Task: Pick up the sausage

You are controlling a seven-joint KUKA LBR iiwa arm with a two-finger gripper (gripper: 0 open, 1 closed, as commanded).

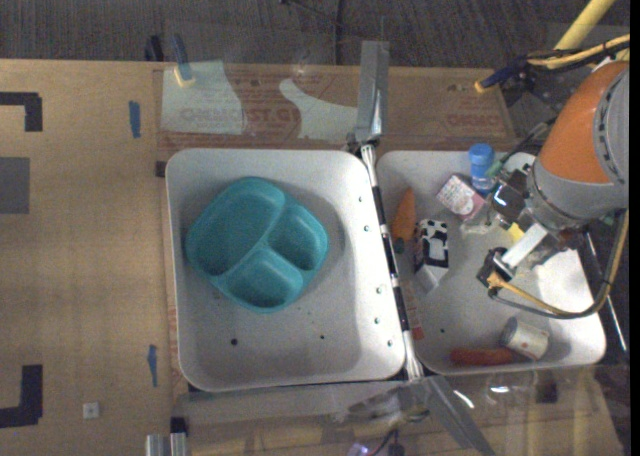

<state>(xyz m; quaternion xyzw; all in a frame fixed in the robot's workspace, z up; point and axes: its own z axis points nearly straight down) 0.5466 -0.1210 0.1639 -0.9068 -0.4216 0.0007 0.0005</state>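
The sausage point(482, 355) lies low in the right bin point(465, 312); a teal divided plate point(258, 241) sits in the left bin point(300, 336).

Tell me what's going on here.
The robot arm reaches in over the right bin. The sausage it is meant to pick up lies apart from it, along that bin's lower edge in the view, beside a pale cup. The left bin holds a teal plate.

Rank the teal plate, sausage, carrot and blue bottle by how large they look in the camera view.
1. teal plate, by far the largest.
2-3. sausage and carrot: too alike to rank.
4. blue bottle, smallest.
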